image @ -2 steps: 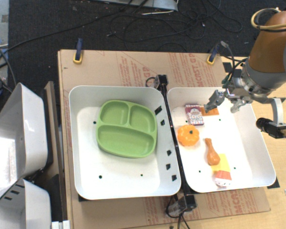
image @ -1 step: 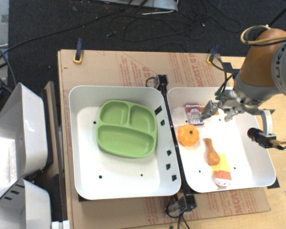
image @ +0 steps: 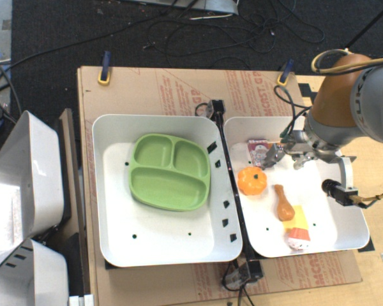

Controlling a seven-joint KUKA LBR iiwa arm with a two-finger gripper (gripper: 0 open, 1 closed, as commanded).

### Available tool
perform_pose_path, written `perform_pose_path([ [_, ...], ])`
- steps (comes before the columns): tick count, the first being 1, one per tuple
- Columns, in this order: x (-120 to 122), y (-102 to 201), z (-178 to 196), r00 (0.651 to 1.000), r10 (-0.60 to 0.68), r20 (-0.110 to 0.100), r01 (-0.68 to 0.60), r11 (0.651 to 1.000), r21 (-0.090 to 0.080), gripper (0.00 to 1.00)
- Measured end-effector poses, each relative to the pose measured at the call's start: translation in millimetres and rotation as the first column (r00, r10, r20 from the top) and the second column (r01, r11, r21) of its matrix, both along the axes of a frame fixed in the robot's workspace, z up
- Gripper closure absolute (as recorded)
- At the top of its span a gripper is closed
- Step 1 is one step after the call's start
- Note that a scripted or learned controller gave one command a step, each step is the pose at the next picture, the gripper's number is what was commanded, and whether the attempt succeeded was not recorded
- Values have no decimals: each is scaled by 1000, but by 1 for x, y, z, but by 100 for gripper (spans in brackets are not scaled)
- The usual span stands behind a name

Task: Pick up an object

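The two-finger gripper (image: 276, 155) hung low over the right white bin (image: 345, 234); whether it was open or closed could not be told, and nothing showed clearly in its grasp. It sat just beside a small pink-and-white packet (image: 258, 150), above a small orange pumpkin-shaped toy (image: 251, 181). The pick looked not yet done. The green divided plastic plate (image: 170, 172) lay in the left white bin (image: 115, 234).
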State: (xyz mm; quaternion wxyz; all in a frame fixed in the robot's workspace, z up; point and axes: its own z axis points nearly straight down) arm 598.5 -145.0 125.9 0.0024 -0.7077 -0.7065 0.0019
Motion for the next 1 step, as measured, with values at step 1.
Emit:
perform_pose_path([
  [1, 1, 0, 11, 1000, 0, 2, 0, 1000, 0, 100],
])
